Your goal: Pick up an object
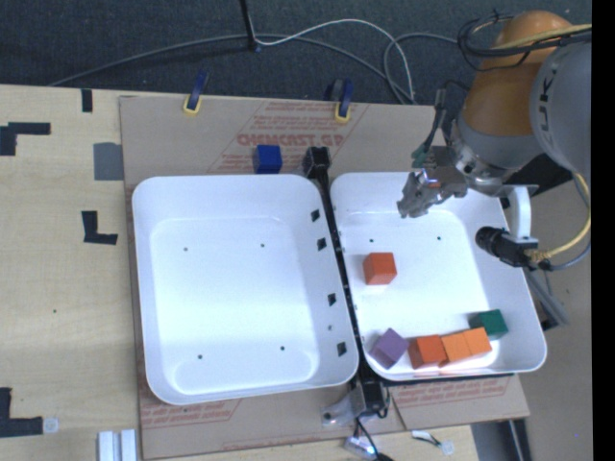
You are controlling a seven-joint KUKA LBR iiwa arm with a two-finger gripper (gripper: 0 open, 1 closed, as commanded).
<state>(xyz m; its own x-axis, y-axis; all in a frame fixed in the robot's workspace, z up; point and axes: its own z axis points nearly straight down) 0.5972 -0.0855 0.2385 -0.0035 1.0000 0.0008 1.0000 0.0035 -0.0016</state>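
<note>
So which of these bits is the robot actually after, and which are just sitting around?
For the job:
- orange block
- purple block
- two orange blocks
- green block
- right bin
- hand

Lying about:
- left bin
- blue block
- yellow clips
- cables

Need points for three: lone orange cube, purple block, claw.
lone orange cube [380, 268]: camera view, middle of its top face.
purple block [389, 348]: camera view, middle of its top face.
claw [419, 203]: camera view, at its tip.
</note>
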